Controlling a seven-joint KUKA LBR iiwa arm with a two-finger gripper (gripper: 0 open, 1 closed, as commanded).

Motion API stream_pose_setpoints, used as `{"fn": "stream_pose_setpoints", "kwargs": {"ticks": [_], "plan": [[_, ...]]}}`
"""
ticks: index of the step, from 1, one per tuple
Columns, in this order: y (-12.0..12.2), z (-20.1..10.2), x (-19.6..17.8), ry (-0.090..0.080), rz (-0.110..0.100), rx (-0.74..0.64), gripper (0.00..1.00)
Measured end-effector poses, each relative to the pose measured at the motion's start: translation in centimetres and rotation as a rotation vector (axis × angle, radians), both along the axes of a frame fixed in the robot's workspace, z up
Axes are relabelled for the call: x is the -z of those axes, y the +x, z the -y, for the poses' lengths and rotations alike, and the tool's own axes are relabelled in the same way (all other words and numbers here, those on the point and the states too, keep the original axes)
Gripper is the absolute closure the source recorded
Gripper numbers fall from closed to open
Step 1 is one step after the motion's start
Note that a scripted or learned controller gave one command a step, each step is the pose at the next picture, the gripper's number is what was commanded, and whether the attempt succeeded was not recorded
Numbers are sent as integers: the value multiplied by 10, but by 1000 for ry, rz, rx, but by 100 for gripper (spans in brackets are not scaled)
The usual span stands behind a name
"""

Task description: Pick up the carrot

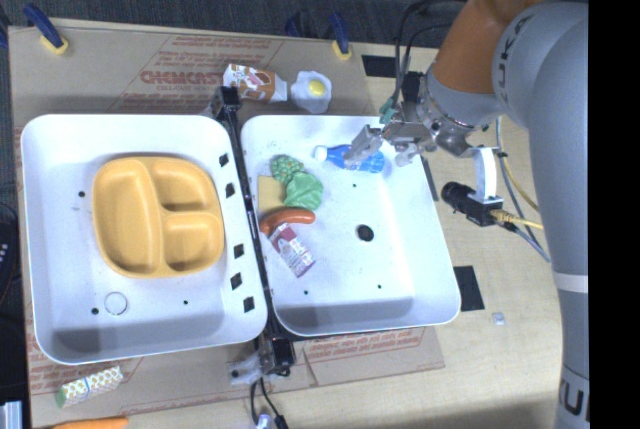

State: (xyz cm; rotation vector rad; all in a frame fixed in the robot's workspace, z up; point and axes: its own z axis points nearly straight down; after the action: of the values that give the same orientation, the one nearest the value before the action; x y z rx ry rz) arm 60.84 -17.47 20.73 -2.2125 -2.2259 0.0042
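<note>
Gripper (pixel 383 143): low over the far right part of the right bin (pixel 425 247), just above a blue item (pixel 352 158); open or closed, cannot tell from this angle; nothing clearly held.
Carrot (pixel 288 217): taken to be the short orange-red piece lying flat near the right bin's left wall, well apart from the gripper.
Neighbours: green leafy toy (pixel 298 181) and a yellow slab (pixel 269 189) touching or nearly touching its far side; red-and-white packet (pixel 295 252) just beside its near side.
Left bin (pixel 50 217): carries a yellow divided tray (pixel 160 214); no part in this task.
Likely handling: probably a light, stiff plastic play food; smooth, rounded, so apt to roll or squirt out of a pinch; not fragile.
Where to grip: across the middle of its length, closing over the narrow width, jaws set square to the long axis.
Risk: crowding on both sides, with little room to come down without catching the packet or the green toy; bin wall close by on the left.
</note>
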Motion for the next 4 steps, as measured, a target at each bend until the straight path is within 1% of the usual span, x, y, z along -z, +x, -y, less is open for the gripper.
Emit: {"fn": "stream_pose_setpoints", "kwargs": {"ticks": [1, 2, 3, 4], "plan": [[-29, -62, 94, 1, -2, 144, 0], [10, -115, 15, 0, 1, 36, 0], [-7, -187, 16, 1, -1, -89, 0], [-7, -160, 16, 1, -1, -431, 0]]}}
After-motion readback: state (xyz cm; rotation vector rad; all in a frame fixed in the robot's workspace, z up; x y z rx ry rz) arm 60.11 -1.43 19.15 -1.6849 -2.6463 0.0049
